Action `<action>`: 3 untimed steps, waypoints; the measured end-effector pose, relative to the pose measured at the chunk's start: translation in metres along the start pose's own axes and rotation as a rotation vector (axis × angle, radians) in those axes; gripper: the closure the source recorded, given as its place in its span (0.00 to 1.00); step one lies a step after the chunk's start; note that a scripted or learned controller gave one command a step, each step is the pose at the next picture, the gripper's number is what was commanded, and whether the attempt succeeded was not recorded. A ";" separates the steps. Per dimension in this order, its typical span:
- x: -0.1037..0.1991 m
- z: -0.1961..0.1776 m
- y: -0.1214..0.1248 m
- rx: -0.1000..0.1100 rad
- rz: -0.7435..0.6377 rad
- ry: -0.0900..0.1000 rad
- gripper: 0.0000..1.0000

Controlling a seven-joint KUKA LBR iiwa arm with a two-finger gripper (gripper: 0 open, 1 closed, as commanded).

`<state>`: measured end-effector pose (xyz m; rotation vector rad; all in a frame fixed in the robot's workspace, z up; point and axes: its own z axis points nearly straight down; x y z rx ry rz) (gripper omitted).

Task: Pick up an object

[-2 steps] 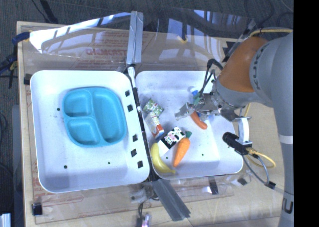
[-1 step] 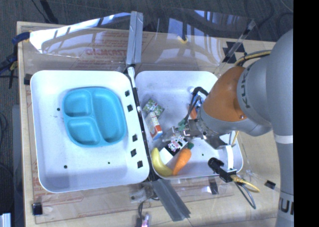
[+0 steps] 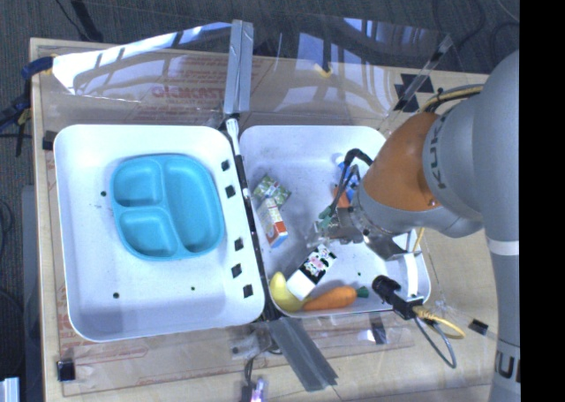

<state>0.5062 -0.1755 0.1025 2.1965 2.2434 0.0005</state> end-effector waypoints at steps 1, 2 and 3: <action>0.000 0.001 0.000 0.001 0.000 0.000 0.00; -0.035 -0.001 0.046 0.003 -0.010 0.002 0.00; -0.036 -0.034 0.077 0.003 -0.046 0.002 0.00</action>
